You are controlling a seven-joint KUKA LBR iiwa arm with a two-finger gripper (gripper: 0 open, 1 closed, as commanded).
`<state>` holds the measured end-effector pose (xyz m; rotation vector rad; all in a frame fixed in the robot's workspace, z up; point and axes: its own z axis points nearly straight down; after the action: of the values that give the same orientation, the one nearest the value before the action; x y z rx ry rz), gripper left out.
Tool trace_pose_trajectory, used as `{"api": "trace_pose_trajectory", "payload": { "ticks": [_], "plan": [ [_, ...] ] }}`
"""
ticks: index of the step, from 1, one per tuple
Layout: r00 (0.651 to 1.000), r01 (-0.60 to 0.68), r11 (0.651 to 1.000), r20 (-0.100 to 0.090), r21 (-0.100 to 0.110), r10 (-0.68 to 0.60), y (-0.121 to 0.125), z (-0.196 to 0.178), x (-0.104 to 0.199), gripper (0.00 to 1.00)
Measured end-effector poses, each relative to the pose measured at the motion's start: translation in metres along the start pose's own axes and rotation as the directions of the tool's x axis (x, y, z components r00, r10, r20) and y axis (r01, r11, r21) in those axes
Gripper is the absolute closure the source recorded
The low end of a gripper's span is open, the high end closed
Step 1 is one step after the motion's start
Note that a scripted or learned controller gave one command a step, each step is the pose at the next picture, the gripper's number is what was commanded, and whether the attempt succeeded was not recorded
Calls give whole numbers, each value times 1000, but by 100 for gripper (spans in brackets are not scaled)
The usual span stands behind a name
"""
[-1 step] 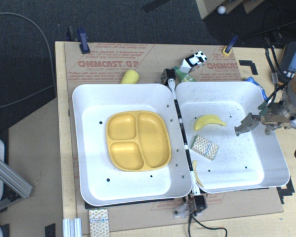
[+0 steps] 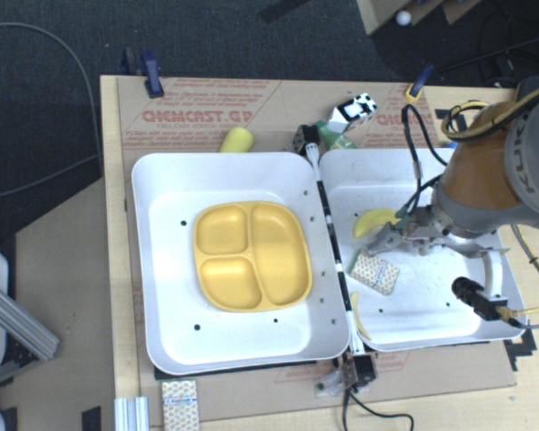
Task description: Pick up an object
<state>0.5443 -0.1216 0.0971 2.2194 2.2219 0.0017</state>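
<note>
**Mia:** If the arm wants to grab something, which way should it go?

**Ben:** Look at the right bin (image 2: 413,326). The gripper (image 2: 404,233) is low over it, near the middle. A yellow banana-shaped thing (image 2: 374,222) lies just beside it, on the side toward the left bin (image 2: 162,241). A small speckled packet (image 2: 375,274) lies a bit lower, toward the front of the bin.

**Mia:** Which one is closer?

**Ben:** The yellow one, I think. It looks almost touching the tip. Its long side slants, from low near the wall between the bins up toward the gripper.

**Mia:** Is the gripper holding it?

**Ben:** I see nothing held in it. The tip is dark and small, so I can't tell if it is open or closed.

**Mia:** What about the big yellow plate (image 2: 251,255)?

**Ben:** That sits in the left bin, well apart from the arm. My guess is the arm only needs a tiny move sideways to reach the yellow thing.
</note>
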Motion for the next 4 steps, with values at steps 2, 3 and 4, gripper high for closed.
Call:
{"api": "trace_pose_trajectory", "payload": {
  "ticks": [2, 3, 4],
  "plan": [
    [1000, -3, 1000, 0, 4, 3, -61, 13, -28, 0],
    [1000, 1, 1000, 0, 0, -1, 13, -25, 20, 0],
    [1000, -3, 1000, 0, 4, 3, -31, 13, -14, 0]
  ]
}}
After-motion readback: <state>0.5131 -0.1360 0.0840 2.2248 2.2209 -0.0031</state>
